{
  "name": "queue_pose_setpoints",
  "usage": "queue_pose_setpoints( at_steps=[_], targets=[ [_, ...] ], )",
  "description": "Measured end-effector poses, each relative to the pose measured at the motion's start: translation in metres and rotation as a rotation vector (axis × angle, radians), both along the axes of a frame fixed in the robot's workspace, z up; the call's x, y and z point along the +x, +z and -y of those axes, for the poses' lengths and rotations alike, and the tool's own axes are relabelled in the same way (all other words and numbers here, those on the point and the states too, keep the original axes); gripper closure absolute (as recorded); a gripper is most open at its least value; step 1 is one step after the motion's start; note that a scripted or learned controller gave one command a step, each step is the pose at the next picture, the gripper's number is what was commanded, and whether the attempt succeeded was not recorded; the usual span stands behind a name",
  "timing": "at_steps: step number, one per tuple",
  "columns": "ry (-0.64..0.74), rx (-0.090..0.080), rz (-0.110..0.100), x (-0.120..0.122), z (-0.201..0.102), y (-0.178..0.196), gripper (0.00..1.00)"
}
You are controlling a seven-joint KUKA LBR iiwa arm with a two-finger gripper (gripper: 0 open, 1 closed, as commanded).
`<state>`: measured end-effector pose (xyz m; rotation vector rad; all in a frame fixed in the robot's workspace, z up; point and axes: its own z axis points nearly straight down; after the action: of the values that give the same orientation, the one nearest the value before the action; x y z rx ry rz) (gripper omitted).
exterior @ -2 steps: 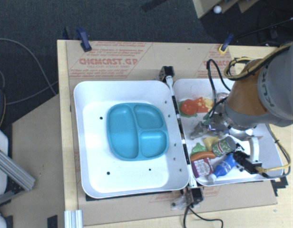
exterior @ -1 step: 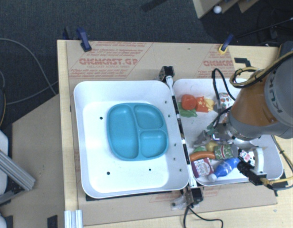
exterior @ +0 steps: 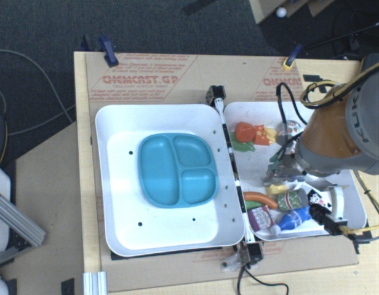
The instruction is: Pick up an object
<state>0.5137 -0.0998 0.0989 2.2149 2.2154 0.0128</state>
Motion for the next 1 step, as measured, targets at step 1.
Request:
queue_pose_setpoints(
  at_steps=[1],
  targets=[
    [0.000, 0.000, -0.006, -0.0019, 0.0001, -0.0025, 0.00]
  ],
)
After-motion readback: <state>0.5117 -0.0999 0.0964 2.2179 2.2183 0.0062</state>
